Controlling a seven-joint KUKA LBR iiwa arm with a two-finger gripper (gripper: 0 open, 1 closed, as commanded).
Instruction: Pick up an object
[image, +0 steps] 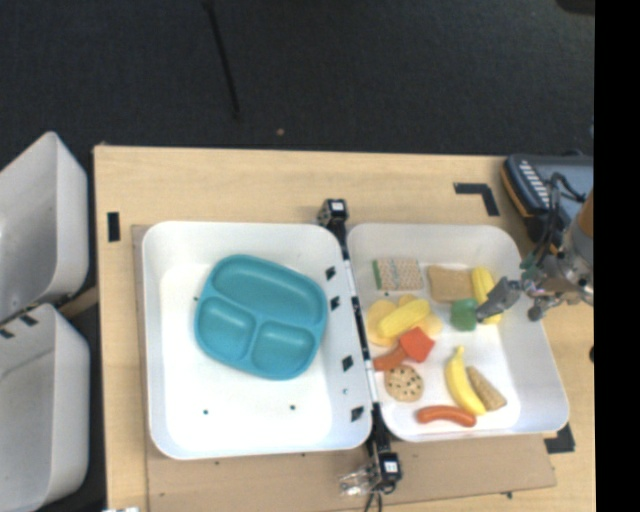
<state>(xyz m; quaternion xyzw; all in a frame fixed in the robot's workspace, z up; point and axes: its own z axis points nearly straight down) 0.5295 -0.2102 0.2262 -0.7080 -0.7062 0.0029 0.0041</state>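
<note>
The right white bin (530, 400) holds several toy foods: a tan cracker (397, 272), a brown bread slice (450, 283), a green piece (463, 316), yellow corn (400, 318), a red block (417, 345), a cookie (403, 382), a banana (457, 380) and a red sausage (445, 415). My gripper (514, 302) hangs at the bin's right side, just right of the green piece and a small yellow piece (482, 282). Its fingers stand apart, open, with nothing between them.
The left white bin (170, 420) holds a blue divided plate (262, 316). A dark device with cables (535, 185) lies on the bench at the back right. A black clip rail (345, 300) runs between the two bins.
</note>
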